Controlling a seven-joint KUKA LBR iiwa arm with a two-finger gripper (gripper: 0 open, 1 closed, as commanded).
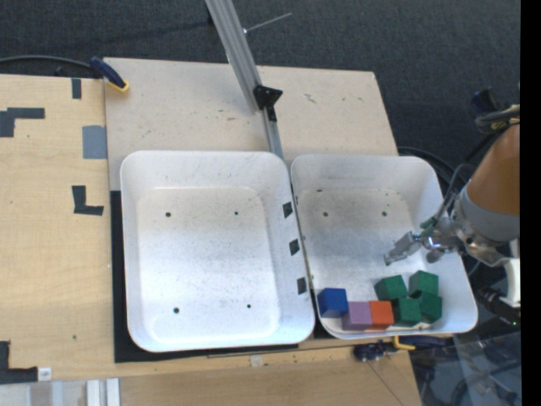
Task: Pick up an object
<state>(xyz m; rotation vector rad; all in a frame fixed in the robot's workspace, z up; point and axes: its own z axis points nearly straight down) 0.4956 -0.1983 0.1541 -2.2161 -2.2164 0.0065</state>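
Left bin sits center-left of the frame, just scuffed white plastic. The right bin touches it, and the blocks are huddled in its lower right corner: a blue block, then a purple block, an orange block, and a clump of green blocks. The gripper hovers just above the green ones at center right, fingers slightly parted with nothing between them.

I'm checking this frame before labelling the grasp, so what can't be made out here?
- Gripper: too small and blurred in the camera view to tell its finger state.
- Green blocks: clustered together, so their count and edges are unclear.
- Arm: cut off by the right edge.
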